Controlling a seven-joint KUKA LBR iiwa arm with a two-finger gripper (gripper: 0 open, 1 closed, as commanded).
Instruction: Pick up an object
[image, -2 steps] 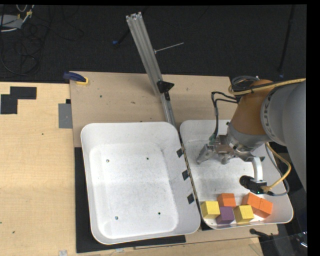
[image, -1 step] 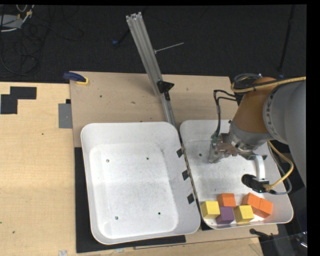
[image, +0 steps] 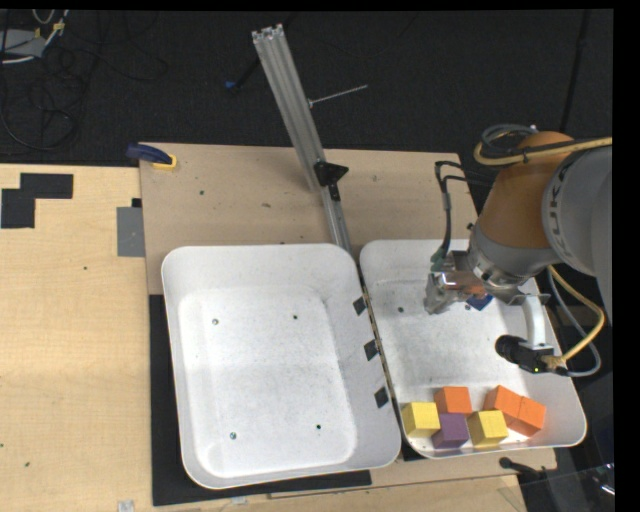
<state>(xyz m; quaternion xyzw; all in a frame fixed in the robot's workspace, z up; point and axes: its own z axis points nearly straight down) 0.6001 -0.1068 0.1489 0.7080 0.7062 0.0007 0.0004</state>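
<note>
Landmark: right bin (image: 400, 340), on the counter (image: 230, 190).

Near edge of right bin: blocks clustered in a loose row along the front wall. Yellow block (image: 421, 416) at the left end, purple block (image: 453, 429) touching it, small orange block (image: 453, 398) just behind those two, second yellow block (image: 489, 427) next, larger orange block (image: 519, 410) toward the right front corner.

Mid bin: bare floor between cluster and gripper.

Far part of right bin: gripper (image: 440, 297) low over the floor, near the back wall. Gripper state: cannot tell. Nothing visibly held.

Key relation: every block lies toward the bin's front wall from the gripper, well apart. Judgement: small orange block is nearest; no grasp begun.
</note>
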